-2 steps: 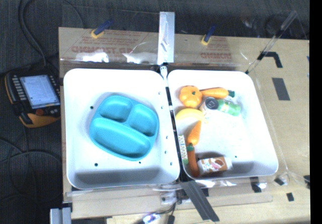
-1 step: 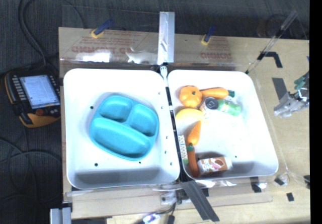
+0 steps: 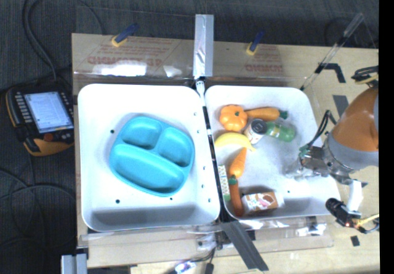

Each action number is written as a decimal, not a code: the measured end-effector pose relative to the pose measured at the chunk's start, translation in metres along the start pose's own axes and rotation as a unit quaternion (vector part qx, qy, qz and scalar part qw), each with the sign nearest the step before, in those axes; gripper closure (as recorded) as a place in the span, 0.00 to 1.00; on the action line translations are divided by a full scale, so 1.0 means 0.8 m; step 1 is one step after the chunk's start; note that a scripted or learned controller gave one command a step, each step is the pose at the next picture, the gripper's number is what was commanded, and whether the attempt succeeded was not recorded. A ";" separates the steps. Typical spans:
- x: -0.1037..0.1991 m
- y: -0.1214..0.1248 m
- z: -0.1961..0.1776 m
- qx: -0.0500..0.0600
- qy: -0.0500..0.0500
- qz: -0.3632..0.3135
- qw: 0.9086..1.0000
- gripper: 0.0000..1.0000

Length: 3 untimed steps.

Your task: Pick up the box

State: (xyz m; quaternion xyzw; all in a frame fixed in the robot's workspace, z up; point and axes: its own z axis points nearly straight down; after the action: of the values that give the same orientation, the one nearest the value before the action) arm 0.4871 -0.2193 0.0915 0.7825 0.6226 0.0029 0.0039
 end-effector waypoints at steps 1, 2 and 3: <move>0.062 -0.012 -0.001 -0.005 -0.003 0.009 1.000 1.00; 0.148 -0.030 -0.001 -0.006 -0.001 -0.006 1.000 1.00; 0.147 -0.030 -0.001 -0.005 0.001 0.008 1.000 1.00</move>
State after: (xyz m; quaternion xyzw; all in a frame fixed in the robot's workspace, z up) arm 0.4898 -0.0993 0.0921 0.7875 0.6162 0.0068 0.0078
